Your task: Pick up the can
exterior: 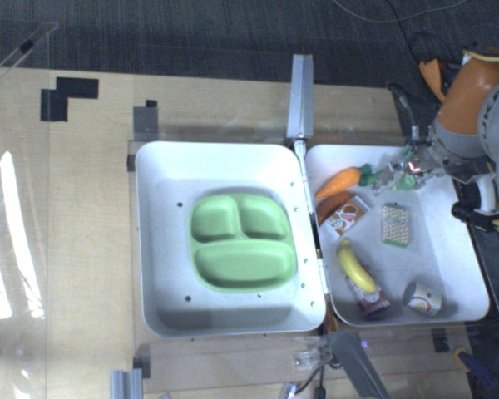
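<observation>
A small silver can (424, 299) with a yellow-and-white label lies on its side in the front right corner of the right bin (457, 248). My gripper (406, 171) hangs over the far edge of that bin, just right of a carrot's green top. It is well away from the can, with nothing seen in it. The grey arm with its orange band (474, 90) comes in from the upper right.
The right bin also holds a carrot (339, 180), a brown snack packet (343, 214), a banana (356, 268), a dark red packet (374, 306) and a green-checked pad (395, 224). A green divided tray (243, 241) lies in the left bin (162, 223).
</observation>
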### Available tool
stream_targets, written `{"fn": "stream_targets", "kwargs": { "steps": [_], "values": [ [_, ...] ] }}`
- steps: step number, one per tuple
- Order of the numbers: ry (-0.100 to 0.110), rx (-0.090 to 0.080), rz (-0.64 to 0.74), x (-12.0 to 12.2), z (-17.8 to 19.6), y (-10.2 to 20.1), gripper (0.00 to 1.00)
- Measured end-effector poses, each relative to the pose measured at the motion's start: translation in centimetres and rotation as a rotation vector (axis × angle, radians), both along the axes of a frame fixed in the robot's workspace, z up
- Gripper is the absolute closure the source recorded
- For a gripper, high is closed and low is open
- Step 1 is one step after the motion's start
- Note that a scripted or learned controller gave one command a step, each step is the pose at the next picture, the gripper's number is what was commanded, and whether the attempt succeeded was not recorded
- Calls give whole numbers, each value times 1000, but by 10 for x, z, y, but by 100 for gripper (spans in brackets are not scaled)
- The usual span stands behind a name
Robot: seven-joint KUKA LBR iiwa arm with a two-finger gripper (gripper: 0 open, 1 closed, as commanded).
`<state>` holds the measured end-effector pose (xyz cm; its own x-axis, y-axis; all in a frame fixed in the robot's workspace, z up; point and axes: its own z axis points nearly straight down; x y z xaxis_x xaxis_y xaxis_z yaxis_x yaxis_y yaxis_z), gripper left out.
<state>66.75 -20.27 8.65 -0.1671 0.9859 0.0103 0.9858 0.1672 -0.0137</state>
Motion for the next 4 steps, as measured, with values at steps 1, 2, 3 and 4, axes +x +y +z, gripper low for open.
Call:
{"fn": "stream_targets", "kwargs": {
  "steps": [1, 2, 3, 4],
  "values": [
    [-19, -9, -139, -73, 12, 2, 0],
    [-18, -10, -246, -179, 42, -3, 0],
    [-16, -11, -515, -179, 37, 18, 0],
    [-20, -10, -689, -98, 1, 11, 0]
  ]
}}
